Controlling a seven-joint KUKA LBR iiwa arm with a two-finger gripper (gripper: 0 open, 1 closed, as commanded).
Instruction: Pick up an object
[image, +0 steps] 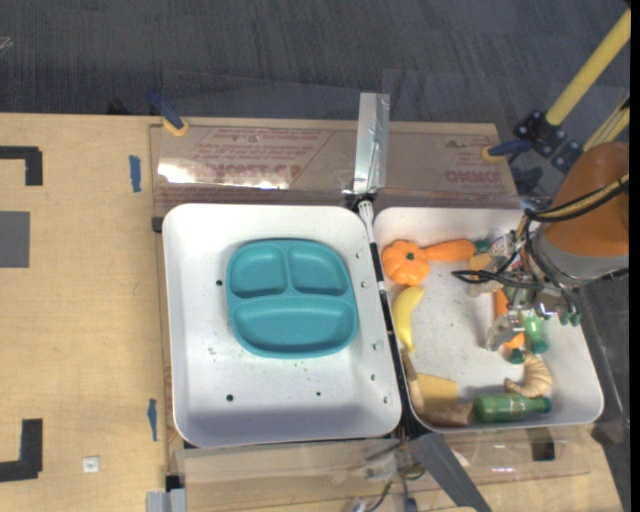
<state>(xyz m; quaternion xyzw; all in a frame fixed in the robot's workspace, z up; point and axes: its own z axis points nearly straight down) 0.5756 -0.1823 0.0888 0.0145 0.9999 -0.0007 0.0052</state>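
The right bin (452, 335) holds several toy foods. An orange pumpkin (406, 262) and a carrot (451, 250) lie at its back left, with a yellow banana (404, 316) along the left wall. At the front are a tan block (436, 391), a green cucumber-like piece (511, 406) and a brown twisted piece (535, 377). My gripper (507, 328) is low over the right half of this bin, beside a small green and orange item (530, 337). Cables hide much of the gripper, and I cannot make out whether it touches that item.
The left bin (200, 385) carries a teal divided plate (291, 297). A metal divider (372, 140) stands behind the two bins. The arm's orange band (600, 200) hangs over the right bin's back right corner. Bare white floor lies mid-bin, between the banana and the gripper.
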